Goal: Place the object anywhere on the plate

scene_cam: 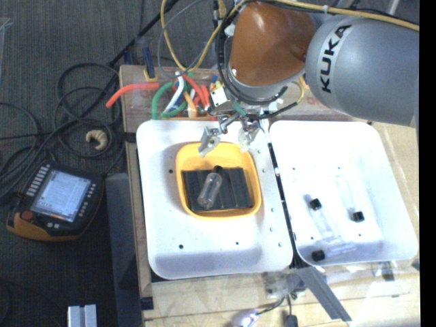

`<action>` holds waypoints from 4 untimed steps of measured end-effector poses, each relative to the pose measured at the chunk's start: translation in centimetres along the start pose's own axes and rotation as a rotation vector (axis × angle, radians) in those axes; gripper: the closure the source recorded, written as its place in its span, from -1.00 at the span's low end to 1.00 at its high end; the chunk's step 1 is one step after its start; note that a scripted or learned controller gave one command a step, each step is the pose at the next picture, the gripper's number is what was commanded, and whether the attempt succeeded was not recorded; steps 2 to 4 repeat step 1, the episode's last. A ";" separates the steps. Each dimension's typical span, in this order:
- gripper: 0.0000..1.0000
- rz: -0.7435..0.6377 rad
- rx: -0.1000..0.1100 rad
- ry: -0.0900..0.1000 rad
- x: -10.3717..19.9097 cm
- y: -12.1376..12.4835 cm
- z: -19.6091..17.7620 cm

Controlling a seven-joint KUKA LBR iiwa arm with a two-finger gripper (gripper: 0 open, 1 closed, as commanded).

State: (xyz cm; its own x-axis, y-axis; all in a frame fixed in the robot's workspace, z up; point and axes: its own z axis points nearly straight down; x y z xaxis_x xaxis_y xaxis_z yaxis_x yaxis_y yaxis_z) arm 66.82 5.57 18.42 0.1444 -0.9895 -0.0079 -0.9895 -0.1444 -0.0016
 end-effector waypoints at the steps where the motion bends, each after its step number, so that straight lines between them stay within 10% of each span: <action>1: -1.00 0.190 0.000 0.004 2.1 6.3 0.0; 4: -1.00 0.190 0.000 0.004 2.1 6.3 0.0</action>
